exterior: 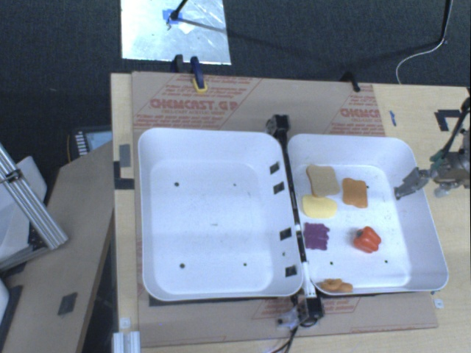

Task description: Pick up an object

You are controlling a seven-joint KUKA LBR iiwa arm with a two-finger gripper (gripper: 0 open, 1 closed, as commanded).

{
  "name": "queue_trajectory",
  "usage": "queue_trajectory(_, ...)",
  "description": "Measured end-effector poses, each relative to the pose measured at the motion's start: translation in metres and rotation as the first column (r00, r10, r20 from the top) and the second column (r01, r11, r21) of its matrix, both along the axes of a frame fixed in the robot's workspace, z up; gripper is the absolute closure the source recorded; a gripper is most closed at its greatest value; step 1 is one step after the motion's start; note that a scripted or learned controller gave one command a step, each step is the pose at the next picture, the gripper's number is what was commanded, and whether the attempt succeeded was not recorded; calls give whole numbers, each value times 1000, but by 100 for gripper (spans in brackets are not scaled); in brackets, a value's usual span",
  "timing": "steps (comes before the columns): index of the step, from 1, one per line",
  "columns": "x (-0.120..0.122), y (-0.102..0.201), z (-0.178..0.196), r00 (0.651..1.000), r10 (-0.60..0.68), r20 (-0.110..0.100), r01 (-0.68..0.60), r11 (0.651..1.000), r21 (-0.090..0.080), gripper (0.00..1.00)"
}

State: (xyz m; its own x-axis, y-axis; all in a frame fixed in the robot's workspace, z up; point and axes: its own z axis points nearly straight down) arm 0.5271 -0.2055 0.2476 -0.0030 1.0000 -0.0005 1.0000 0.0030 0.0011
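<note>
Objects (328,206) in right bin (419,234)

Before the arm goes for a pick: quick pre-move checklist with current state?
1. Targets present in the right bin: tan piece, orange piece, yellow piece, purple piece, red pepper: ok.
2. Gripper above the right bin's right rim, nothing seen between its fingers: ok.
3. Finger opening: cannot tell.
4. Red pepper lies apart from the others: ok.
5. Tan and yellow pieces separated: not ok, they touch.
6. Small orange item reachable: not ok, it sits against the front wall.
</note>
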Motion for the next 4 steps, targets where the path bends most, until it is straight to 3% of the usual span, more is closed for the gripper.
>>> queue_trajectory(1,-19,37,-113,1000,0,-10,0,1000,6,0)
queue_trajectory(2,-12,22,-131,1000,-2,-2,2,1000,1,0)
queue_trajectory(3,18,9,-94,1000,1,6,-1,1000,-2,0)
queue_trajectory(4,-43,-3,-125,1000,-7,-3,7,1000,0,0)
